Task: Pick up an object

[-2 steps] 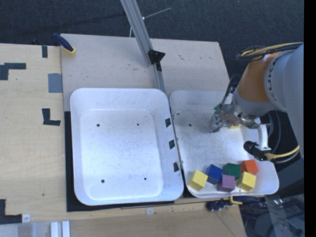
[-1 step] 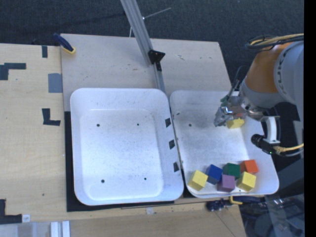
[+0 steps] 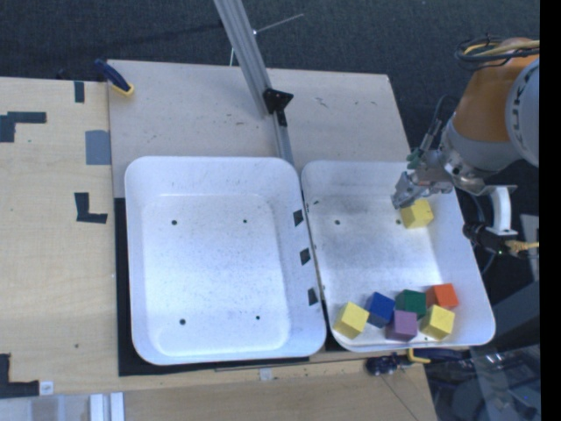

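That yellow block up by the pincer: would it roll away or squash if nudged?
The yellow block looks like a flat-faced cube, so it would probably slide, not roll. Its crisp edges suggest something stiff, unlikely to squash. It seems small beside the pincer, so probably light.

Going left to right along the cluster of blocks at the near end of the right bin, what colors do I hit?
yellow block → blue block → purple block → second yellow block. The green and orange ones sit behind, overlapping that order.
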Controlling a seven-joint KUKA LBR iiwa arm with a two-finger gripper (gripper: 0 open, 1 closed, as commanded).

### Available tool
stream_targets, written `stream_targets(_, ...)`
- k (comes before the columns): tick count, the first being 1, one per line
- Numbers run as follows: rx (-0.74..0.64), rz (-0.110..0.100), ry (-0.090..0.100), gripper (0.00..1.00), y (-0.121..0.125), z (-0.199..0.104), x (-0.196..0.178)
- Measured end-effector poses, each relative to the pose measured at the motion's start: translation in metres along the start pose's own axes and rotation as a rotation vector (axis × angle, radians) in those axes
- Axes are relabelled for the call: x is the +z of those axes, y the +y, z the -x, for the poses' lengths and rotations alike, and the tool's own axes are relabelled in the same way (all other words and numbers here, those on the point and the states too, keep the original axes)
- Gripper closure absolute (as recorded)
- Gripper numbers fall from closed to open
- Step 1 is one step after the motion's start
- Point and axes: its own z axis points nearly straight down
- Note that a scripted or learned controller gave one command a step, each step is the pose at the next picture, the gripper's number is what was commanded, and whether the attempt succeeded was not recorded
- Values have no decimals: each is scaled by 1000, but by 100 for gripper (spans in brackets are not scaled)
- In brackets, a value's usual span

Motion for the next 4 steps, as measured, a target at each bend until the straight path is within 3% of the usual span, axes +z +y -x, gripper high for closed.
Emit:
stream_targets(1,1,1,-1,100,-7,6,-56)
stream_targets(4,-5,-7,3,100,-47,-159,-48)
